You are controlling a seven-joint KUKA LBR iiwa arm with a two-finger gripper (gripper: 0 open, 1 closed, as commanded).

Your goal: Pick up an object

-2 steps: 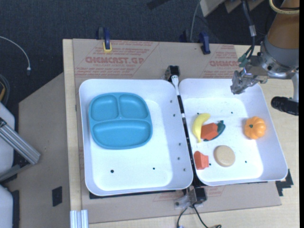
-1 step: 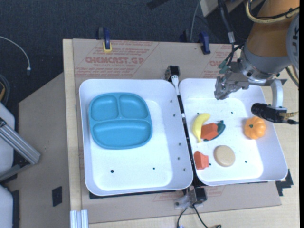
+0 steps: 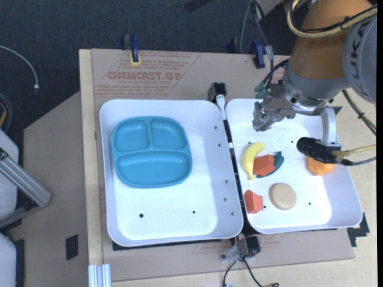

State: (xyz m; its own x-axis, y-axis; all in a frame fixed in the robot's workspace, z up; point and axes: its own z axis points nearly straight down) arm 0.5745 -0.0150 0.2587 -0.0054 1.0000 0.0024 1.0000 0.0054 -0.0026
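Note the right bin (image 3: 341,214), your landmark. The gripper (image 3: 263,123) hangs over its far-left part, just above the yellow banana (image 3: 251,158); you cannot tell from this angle how far its fingers stand apart, and nothing shows between them. The banana touches an orange-and-teal toy (image 3: 267,164) at the bin's centre. Nearer you lie a red block (image 3: 254,201) and a tan round piece (image 3: 282,196), close together. An orange fruit (image 3: 321,165) sits toward the bin's right side. The left bin (image 3: 173,220) holds a blue divided plate (image 3: 152,151).
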